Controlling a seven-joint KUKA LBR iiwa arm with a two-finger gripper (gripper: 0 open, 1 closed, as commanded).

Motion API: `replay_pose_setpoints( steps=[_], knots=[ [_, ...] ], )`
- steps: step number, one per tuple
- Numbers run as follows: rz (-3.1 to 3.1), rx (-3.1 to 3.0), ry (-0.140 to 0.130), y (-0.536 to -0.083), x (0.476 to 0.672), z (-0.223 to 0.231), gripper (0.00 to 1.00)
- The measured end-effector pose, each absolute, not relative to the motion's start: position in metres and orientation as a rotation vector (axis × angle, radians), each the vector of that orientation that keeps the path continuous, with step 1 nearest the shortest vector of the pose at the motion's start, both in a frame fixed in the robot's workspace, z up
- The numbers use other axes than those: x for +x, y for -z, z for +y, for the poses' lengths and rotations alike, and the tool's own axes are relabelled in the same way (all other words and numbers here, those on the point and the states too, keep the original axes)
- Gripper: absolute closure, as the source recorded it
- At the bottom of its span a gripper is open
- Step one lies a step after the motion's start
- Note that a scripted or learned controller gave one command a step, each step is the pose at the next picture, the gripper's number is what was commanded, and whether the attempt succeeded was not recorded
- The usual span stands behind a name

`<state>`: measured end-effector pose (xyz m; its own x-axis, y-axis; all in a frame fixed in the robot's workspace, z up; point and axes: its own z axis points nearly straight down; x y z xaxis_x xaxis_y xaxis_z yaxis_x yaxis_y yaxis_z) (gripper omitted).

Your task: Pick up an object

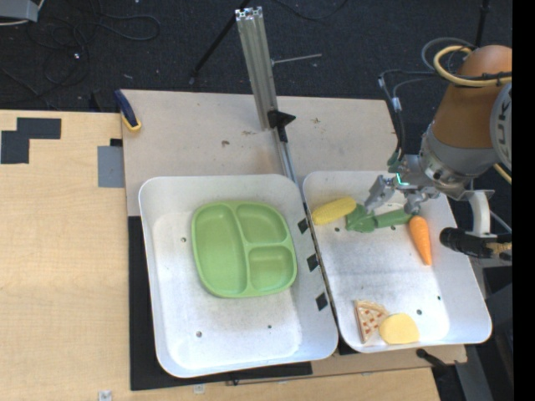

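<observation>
So the bench (209, 132) has 2 shallow white bins side by side, and the arm (472, 115) comes in from the right, grey with that orange band above the wrist, leaning over the far end of the right bin (393, 257). The gripper (386, 192) sits low over the upper part of that bin, right by a green toy vegetable (376, 220) that lies flat, running roughly left to right. Honestly, how the gripper is set and whether it has hold of anything is something I cannot tell from this angle, since the metal bits blur together and the green piece looks to be lying on the bin floor just below it. Just left of the green one is a yellow piece (333, 210), sort of banana shaped, close to the bin's left wall, and the 2 look like they nearly touch. To the right of the green one is a carrot (420, 239), orange, pointing toward the near end of the bin. Down at the near end there's a pizza slice (368, 318) with a round yellow thing (399, 329) right beside it, touching or nearly so. The left bin (167, 324) holds a green divided plate (244, 249) with 3 compartments, lying flat around the middle. A metal post (259, 69) stands at the back of the bench between the bins.
</observation>
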<state>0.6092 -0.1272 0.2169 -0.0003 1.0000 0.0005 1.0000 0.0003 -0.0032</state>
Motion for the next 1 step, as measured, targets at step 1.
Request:
replay_pose_setpoints(
  steps=[1],
  knots=[
    [-2.221, -2.22, -0.001, -0.2178, 0.6097, -0.1272, 0.0]
  ],
)
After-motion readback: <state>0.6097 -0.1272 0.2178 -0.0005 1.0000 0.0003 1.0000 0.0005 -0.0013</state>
